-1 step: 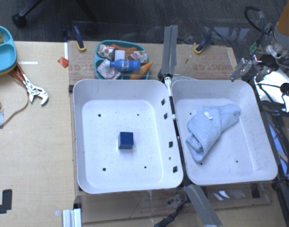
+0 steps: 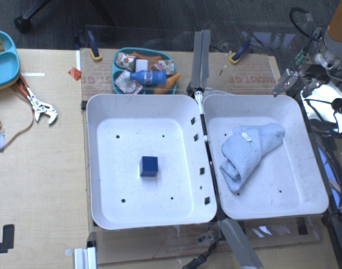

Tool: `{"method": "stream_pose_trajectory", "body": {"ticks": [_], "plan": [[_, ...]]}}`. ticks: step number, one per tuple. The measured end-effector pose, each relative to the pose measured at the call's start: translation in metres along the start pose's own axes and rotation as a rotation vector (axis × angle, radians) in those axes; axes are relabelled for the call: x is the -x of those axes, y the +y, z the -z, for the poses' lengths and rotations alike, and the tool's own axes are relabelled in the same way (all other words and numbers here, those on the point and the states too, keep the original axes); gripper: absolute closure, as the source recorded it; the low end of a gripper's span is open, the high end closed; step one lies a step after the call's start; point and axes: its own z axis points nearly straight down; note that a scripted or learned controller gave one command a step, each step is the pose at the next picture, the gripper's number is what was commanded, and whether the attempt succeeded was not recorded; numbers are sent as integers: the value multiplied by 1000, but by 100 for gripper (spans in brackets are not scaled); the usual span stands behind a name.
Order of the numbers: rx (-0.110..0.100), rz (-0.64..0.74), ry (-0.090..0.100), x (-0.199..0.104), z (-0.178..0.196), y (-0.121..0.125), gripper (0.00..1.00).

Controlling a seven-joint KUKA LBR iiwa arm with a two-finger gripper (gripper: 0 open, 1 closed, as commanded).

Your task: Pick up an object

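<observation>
A blue cube (image 2: 149, 166) lies in the left bin (image 2: 103, 206); a folded grey towel (image 2: 249, 153) lies in the right bin (image 2: 305, 200). The gripper (image 2: 294, 82) hangs above the right bin's far corner, gripping nothing; its opening cannot be judged.

- one fixed camera, high over the bench, tilted down
- centred on the divider (image 2: 201, 144) between the two bins
- far enough to frame both bins whole

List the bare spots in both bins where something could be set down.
Left bin: open floor all around the blue cube at its middle. Right bin: the towel crowds the centre; free strips lie along its right wall and its near edge.
</observation>
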Motion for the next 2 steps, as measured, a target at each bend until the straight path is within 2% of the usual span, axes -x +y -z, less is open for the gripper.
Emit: {"method": "stream_pose_trajectory", "body": {"ticks": [1, 2], "plan": [[-1, 287, 0, -13, -53, -78, 0], [0, 189, 0, -7, -22, -124, 0]]}}
